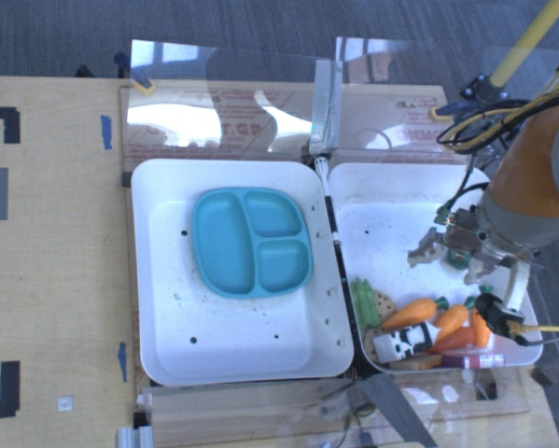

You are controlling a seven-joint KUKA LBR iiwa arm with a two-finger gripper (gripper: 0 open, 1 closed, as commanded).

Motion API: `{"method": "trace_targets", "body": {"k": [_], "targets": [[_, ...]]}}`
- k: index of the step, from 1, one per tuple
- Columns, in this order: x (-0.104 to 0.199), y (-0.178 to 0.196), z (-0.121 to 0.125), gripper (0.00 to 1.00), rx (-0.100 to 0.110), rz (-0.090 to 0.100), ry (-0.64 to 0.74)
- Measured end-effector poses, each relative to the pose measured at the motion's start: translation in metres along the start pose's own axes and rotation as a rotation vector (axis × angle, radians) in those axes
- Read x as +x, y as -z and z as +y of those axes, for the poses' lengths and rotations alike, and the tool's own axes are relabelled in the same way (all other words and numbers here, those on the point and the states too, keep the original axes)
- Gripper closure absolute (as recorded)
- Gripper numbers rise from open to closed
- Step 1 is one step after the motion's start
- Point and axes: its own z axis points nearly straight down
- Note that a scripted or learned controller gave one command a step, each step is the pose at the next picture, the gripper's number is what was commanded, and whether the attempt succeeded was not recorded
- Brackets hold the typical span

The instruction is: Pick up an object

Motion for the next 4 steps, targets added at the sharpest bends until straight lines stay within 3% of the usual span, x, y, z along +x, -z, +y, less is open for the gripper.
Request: {"method": "trace_targets", "body": {"k": [1,2,3,4], "targets": [[0.009,-0.055,-0.037,0.00,-0.013,0.004,0.184],[0.002,-0.057,-0.035,0.00,-0.031,0.002,0.469],[0.002,-0.047,-0.034,1.00,-0.036,-0.001,0.468],[0.002,-0.048,-0.034,0.00,-0.034,0.000,0.468]]}}
